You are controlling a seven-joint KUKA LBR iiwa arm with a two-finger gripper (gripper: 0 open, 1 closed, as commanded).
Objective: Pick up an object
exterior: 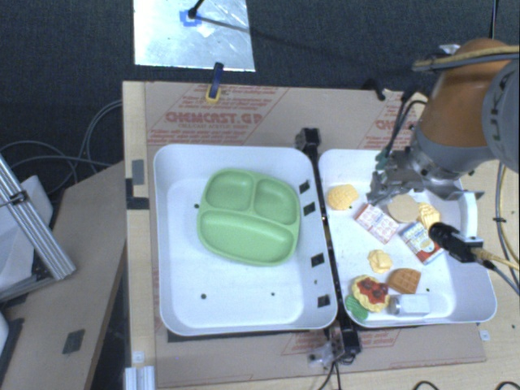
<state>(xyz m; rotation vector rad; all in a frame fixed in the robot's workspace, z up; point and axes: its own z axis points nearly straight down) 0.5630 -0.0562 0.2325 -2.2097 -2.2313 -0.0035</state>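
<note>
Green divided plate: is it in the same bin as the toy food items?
No. The green divided plate lies alone in the left bin, while the toy food items sit in the right bin.

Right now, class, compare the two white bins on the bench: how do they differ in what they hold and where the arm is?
The left bin holds one large thing, a green divided plate; the right bin holds many small toy foods and packets. The arm's gripper hangs over the right bin; nothing hangs over the left bin. Both are shallow, white and similar in size, set side by side.
</note>
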